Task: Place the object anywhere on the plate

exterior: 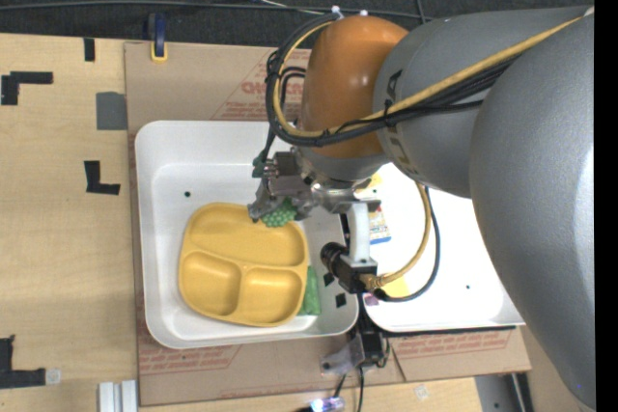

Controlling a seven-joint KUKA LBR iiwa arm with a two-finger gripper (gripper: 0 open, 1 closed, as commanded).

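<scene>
my pincer (274,204) hung over the left bin (154,207), at the far right edge of the yellow plate (243,262), because the task called for the object to end up anywhere on that plate and this edge was the nearest part of it to my reach from the right. a small green object (279,217) sat right at my fingertips, touching or just above the plate's rim; it looked to be pinched between my fingers, though my own wrist hid most of the grip, so i judged that rather than saw it plainly. whether it already rested on the plate or hovered over it, i could not tell.

the plate lay flat in the left bin, divided into three compartments, one long one on the far side and two smaller ones nearer the camera, all of them bare. a green strip (311,292) lay between the plate's right edge and the bin wall. the right bin (463,304) sat mostly under my arm; a small white and blue item (379,225) showed near its left wall.

i judged the placing nearly done: the remaining move called for letting go over the plate without the object rolling off the rim.
</scene>
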